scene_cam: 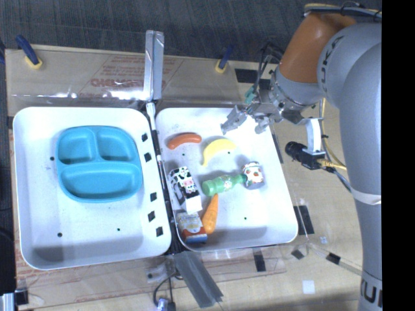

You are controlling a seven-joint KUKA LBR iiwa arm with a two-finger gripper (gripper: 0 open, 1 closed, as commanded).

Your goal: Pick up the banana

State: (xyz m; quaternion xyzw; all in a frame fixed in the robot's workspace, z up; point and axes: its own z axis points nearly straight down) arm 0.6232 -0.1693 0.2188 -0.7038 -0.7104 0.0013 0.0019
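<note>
The yellow banana (217, 149) lies curved in the upper middle of the right bin (272, 225). My gripper (245, 119) hangs over that bin's upper right part, up and to the right of the banana and apart from it. Its two fingers (231, 122) are spread open with nothing between them. The grey arm with its orange band (311, 37) reaches in from the right.
In the right bin lie a sausage (184, 139), a green bottle (220, 184), a carrot (210, 213), a cow-patterned carton (184, 181), a small round toy (253, 174) and a pouch (190, 226). A blue divided plate (98, 161) sits in the left bin (39, 238).
</note>
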